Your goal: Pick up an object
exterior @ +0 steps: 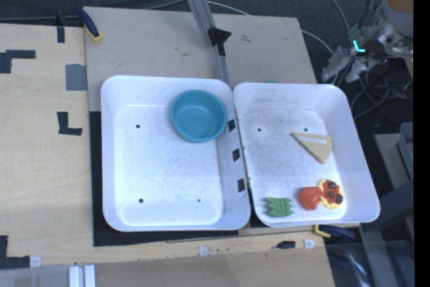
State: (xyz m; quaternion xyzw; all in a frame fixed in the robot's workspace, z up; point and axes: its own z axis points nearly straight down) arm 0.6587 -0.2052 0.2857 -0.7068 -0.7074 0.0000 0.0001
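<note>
**Arm parked off the bins, toys in the right one**

Camera view: the right bin (339,101) holds a tan wedge (314,145) mid-right, and along its near edge a green piece (278,206), a red piece (310,197) and, touching it, a yellow one (330,193), perhaps toy food. A blue bowl (198,115) sits in the left bin (121,165). The gripper (349,64) hangs beyond the right bin's far corner, among cables; its state is unclear. Nothing covers the toys. A tan board (40,144) flanks the bench.

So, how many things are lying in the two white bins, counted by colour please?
Blue: 1, the bowl
Tan: 1, the sandwich wedge
Green: 1, the small green toy
Red: 1, the tomato-like toy
Yellow with dark spots: 1, the round toy
Total: 5
</note>
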